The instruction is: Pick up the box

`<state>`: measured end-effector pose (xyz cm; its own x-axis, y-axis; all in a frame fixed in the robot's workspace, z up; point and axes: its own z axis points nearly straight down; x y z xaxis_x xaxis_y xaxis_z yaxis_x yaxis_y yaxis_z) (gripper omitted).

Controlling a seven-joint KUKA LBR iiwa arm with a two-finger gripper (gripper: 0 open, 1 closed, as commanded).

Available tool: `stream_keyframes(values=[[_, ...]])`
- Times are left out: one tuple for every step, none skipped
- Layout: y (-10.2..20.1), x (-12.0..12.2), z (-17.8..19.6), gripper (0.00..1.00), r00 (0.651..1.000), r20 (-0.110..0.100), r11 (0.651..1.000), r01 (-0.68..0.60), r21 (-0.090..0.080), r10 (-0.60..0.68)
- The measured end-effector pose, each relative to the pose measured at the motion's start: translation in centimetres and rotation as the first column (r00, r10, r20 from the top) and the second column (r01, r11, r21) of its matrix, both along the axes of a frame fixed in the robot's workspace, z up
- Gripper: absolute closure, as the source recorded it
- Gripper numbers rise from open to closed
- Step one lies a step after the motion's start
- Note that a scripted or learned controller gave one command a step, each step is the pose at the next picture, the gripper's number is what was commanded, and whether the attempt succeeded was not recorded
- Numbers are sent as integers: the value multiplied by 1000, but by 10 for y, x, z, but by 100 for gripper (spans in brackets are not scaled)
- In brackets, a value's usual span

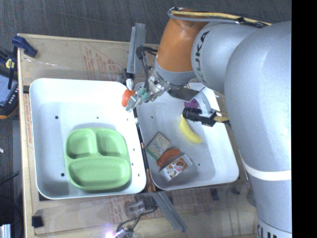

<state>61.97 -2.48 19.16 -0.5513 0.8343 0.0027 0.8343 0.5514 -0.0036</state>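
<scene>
Gripper (132,99) at bin divider, pinching small orange object (127,97).
Box (175,167) sits untouched at right bin's (225,167) 6 o'clock.

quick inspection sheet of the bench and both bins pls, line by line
surface: wooden bench bearing left bin and right bin
job's things: box lying in right bin, untouched
clutter: green tray in left bin; banana, patterned packet, red sausage in right bin
grippers: gripper over the bins' shared edge, something orange-red at its tip
cables: black one by the wrist
surroundings: blue clamp at bench corner
</scene>
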Motion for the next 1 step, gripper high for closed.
stream_keyframes(values=[[-41,37,0,100,994,4,994,106,-1,-106]])
